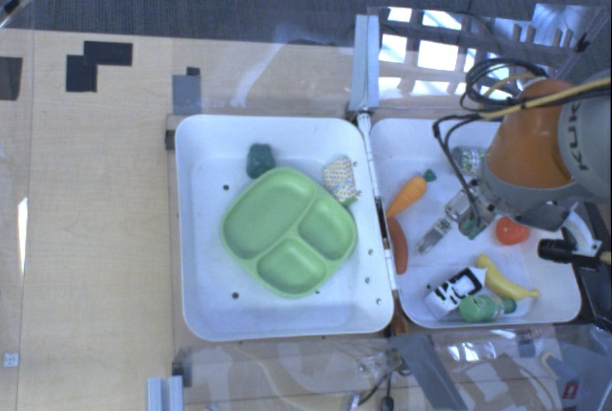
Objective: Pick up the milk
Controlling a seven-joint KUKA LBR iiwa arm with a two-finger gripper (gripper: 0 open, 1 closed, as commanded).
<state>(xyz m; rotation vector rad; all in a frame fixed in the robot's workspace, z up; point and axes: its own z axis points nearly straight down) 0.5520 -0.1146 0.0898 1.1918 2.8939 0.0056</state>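
A: In the right bin point(572, 309), we see the milk point(453, 290), a small black-and-white carton, lying just left of the banana point(507, 280) and touching the green toy point(481, 308) beside that banana.

B: The gripper point(442, 229) hangs up and left of the banana, above the milk, near the carrot point(408, 194). We judge its 2 fingers to be slightly apart, holding nothing.

A: We think it should shift toward the banana, descend straight, and close across the carton's narrow sides, avoiding its 2 neighbours.

B: Any writing? We make out bold black patches on the carton, but no legible brand. Orange wrist lettering is cut off.
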